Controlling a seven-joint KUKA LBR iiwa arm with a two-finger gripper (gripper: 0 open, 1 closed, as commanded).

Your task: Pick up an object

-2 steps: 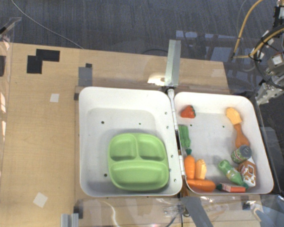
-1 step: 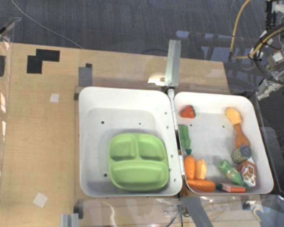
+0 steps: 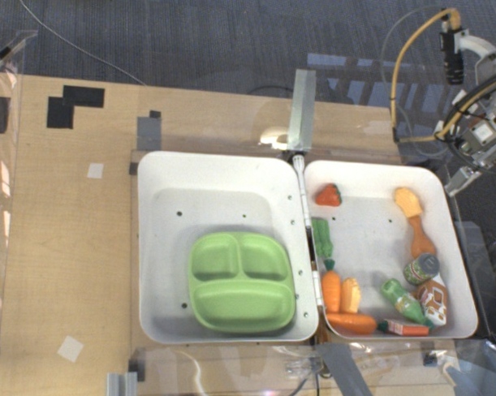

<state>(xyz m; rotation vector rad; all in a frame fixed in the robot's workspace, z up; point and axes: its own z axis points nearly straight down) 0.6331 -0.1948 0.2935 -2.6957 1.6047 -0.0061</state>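
Note:
The right bin holds several toy foods: a red strawberry, a yellow and orange piece, a green pod, two carrots, a yellow corn piece, a green bottle, a small can and a red-and-white packet. My gripper hangs off the arm at the upper right, just outside the right bin's far right corner and above its rim. It is apart from all the objects.
The left bin holds a green divided plate in its near half. A grey metal post stands behind the seam between the bins. Cables loop around the arm's wrist at the top right.

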